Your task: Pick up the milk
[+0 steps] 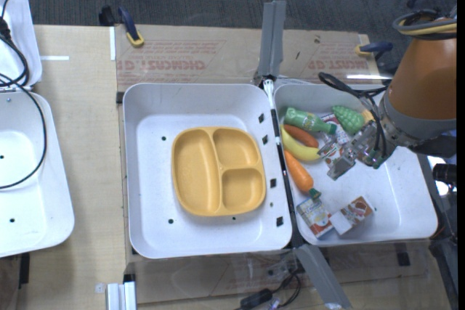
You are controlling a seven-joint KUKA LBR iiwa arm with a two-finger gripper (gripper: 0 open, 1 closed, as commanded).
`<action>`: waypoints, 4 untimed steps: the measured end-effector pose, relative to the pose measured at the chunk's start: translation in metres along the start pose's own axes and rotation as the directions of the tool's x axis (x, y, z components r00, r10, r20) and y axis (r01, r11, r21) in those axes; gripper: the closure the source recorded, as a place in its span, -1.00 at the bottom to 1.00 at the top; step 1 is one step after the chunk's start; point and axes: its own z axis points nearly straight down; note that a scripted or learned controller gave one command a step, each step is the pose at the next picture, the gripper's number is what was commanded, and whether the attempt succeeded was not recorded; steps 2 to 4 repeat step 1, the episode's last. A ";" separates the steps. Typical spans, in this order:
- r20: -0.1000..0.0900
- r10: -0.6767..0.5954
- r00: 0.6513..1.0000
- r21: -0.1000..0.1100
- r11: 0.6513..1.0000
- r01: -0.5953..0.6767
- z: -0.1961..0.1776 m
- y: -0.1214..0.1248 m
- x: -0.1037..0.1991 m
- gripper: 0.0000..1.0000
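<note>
milk [356,215], small white carton, red print, lying flat

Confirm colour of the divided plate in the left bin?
Yellow-orange divided plate, clearest in the camera view.

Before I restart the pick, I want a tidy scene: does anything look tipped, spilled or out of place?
No spill shows. Two small cartons lie flat and askew near the right bin's front edge. The yellow tray sits level in the left bin.

1. One fixed camera looks down at a slant on the bench [87,54]
2. The left white bin [145,178] sits mid-frame, the right white bin [414,207] beside it
3. Moderately near; dark floor beyond the left white bin
</note>
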 end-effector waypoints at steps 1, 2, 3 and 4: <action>0.001 -0.002 1.000 0.001 1.000 0.002 -0.008 0.000 -0.001 1.00; 0.001 -0.002 1.000 0.001 1.000 0.002 -0.008 0.000 -0.001 1.00; 0.001 -0.002 1.000 0.001 1.000 0.002 -0.008 0.000 -0.001 1.00; 0.001 -0.002 1.000 0.001 1.000 0.002 -0.008 0.000 -0.001 1.00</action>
